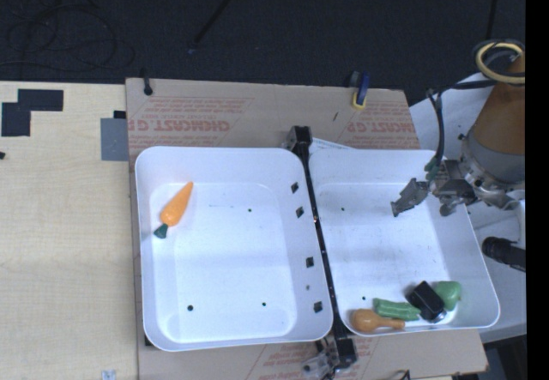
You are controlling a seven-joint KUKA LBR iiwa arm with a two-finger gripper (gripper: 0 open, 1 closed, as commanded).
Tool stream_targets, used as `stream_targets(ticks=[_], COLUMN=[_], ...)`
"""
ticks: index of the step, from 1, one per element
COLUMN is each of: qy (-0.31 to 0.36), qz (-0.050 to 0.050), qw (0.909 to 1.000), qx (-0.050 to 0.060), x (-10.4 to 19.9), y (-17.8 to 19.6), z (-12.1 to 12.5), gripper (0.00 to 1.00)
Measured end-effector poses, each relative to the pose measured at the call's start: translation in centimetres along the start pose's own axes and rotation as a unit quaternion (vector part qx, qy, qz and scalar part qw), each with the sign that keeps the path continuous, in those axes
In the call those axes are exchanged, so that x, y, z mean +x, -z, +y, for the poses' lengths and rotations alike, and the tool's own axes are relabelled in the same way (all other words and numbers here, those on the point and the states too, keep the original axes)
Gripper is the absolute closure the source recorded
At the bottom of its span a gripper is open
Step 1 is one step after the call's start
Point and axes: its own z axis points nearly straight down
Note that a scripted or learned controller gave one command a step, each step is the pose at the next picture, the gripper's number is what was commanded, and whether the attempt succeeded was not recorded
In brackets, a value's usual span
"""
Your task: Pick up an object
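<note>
While your claw (426,196) hangs spread and empty above the right bin (480,267), the black block (426,299) lies crowded against that bin's near rim, hampering approach.

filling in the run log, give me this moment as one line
gripper: over right bin, nothing held | carrot: left bin | orange, green, black items: right bin, near edge

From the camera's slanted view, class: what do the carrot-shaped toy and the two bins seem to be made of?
Carrot toy: probably moulded plastic or rubber; even orange colour, smooth matte surface, dark green tip.
Left bin and right bin: likely thin formed plastic; uniform white, rounded corners, soft sheen on the floors.
</note>
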Motion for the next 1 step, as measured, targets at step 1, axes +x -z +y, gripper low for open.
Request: stream_targets(ticks=[1], qy=[0.003], qz=[-0.001], qw=[1.0000], qx=[-0.009], x=[4.29], y=[12.79], z=[6.35], gripper=[0.00])
